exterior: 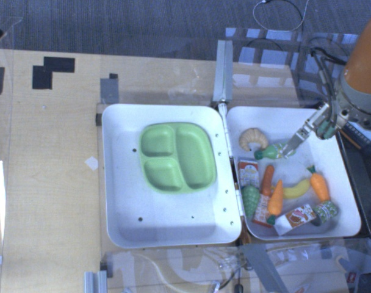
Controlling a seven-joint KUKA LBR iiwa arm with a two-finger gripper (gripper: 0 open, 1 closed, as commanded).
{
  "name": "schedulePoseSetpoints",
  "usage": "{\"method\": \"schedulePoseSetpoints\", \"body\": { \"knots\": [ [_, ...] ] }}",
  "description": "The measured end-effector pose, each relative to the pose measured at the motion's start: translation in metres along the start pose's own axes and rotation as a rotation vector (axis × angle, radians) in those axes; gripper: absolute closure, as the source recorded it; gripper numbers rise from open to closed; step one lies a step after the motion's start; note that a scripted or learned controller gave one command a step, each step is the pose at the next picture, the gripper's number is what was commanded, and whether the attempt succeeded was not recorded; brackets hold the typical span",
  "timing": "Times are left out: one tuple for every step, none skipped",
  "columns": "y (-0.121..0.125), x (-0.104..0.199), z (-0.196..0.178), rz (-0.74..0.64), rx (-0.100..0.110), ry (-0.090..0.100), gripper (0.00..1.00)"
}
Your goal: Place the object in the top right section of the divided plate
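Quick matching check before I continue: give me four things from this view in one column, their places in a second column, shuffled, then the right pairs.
1. divided plate
2. croissant
3. yellow banana
4. gripper

A. right bin, upper left part
B. left bin, middle
C. over the right bin, beside the croissant
D. right bin, between two carrots

Pairs: 1-B, 2-A, 3-D, 4-C

Matt green plastic divided plate [176,157], smooth white bins [121,224] (slightly glossy), pale wood-look bench [45,182], glossy plastic toy carrot [320,187]
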State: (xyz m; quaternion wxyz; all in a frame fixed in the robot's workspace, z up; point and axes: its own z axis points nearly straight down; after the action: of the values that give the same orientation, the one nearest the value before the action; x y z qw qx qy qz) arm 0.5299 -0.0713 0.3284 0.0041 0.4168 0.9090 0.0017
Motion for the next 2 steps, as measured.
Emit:
{"method": "schedulePoseSetpoints", "body": {
  "knots": [
    [-0.0297,0.0298,0.0239,0.01,0.002,0.002,0.0],
    [-0.0297,0.0298,0.0237,0.01,0.002,0.002,0.0]
  ]
}}
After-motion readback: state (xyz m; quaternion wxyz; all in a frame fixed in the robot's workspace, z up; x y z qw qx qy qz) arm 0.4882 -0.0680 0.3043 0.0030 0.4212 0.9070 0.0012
